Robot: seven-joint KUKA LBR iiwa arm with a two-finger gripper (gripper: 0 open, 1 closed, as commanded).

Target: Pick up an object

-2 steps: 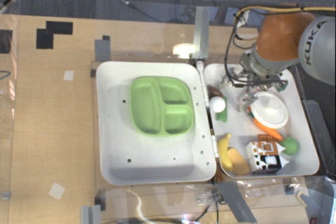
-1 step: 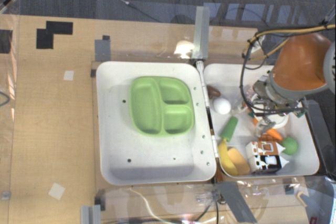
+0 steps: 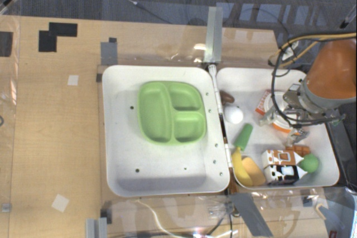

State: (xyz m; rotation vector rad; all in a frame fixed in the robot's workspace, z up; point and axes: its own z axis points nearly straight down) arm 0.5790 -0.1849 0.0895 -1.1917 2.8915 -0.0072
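Note:
My gripper (image 3: 297, 132) hangs low over the right bin (image 3: 323, 178), below the arm's orange band (image 3: 333, 67). It sits above an orange and white packet (image 3: 268, 106) and just above a small orange-brown piece (image 3: 297, 150). Close in front stands a small carton (image 3: 280, 165) in white, orange and black, with a green ball (image 3: 310, 163) beside it. Further left lie a yellow banana (image 3: 246, 169), a green cucumber-like stick (image 3: 243, 136), a white ball (image 3: 234, 115) and a brown lump (image 3: 227, 97). The wrist hides what lies directly under the gripper.
The left bin (image 3: 120, 175) holds a green divided plate (image 3: 170, 112). A metal divider rail (image 3: 220, 120) separates the two bins. Black cables (image 3: 279, 64) loop from the arm over the right bin's far edge. A clear guard plate (image 3: 262, 214) runs along the bench front.

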